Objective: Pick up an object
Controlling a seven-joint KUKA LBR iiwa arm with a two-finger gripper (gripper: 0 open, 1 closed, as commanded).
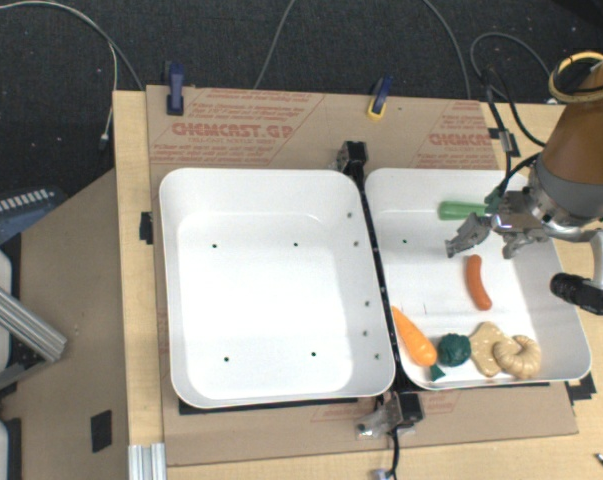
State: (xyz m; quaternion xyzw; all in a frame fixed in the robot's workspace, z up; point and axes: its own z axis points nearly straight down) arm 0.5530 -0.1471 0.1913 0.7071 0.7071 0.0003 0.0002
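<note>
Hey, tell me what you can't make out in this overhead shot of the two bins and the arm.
- Green item, camera view: its right end runs under the gripper, so its full shape is hidden.
- Arm, camera view: cut off by the right edge.
- Dark green piece beside the carrot: too small to identify.
- Beige lumps in the right bin: whether one thing or two is unclear.

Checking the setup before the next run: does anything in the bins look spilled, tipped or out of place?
Nothing stands out. The orange toy carrot, red sausage-shaped toy, tan pretzel-shaped toy and green stick all lie inside the right-hand shallow white bin.
</note>
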